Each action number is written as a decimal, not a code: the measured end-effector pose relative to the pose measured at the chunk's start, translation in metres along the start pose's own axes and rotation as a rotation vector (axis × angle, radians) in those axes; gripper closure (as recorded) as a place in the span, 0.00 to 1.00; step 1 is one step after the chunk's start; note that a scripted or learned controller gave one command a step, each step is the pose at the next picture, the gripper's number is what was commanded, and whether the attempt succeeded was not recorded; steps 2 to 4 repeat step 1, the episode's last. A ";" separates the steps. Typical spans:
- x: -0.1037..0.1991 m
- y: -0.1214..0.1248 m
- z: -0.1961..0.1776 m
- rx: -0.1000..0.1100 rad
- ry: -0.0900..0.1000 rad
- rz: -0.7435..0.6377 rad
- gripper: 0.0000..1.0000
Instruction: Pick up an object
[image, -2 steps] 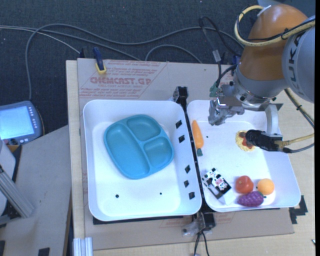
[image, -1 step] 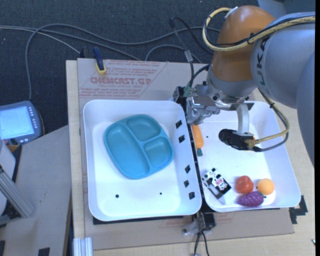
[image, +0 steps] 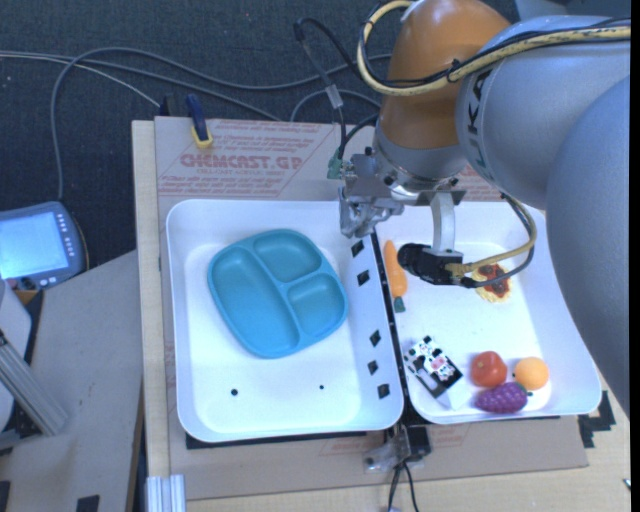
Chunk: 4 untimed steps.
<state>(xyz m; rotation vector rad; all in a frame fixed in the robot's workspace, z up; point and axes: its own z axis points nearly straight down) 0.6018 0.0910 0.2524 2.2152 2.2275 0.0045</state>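
Note:
My gripper (image: 357, 222) hangs over the far end of the divider between the two bins, just left of an orange carrot (image: 396, 270) that lies along the right bin's left wall. Further toys lie in the right bin: a black-and-white cow figure (image: 433, 364), a red tomato (image: 488, 369), an orange fruit (image: 531, 373), purple grapes (image: 500, 398) and a small red-and-yellow piece (image: 493, 284). Nothing shows in the gripper.
A blue divided plate (image: 278, 292) takes up the middle of the left bin (image: 200, 390). The right bin (image: 560, 330) is partly covered by the arm's grey body. A black cable fitting (image: 430, 265) hangs from the wrist beside the carrot. A clamp (image: 199, 122) sits at the bench's far edge.

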 end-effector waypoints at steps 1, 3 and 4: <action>-0.003 -0.001 0.000 0.002 -0.001 0.004 0.00; -0.003 -0.001 0.000 0.002 -0.001 0.004 0.00; -0.003 -0.001 0.000 0.002 -0.001 0.004 0.00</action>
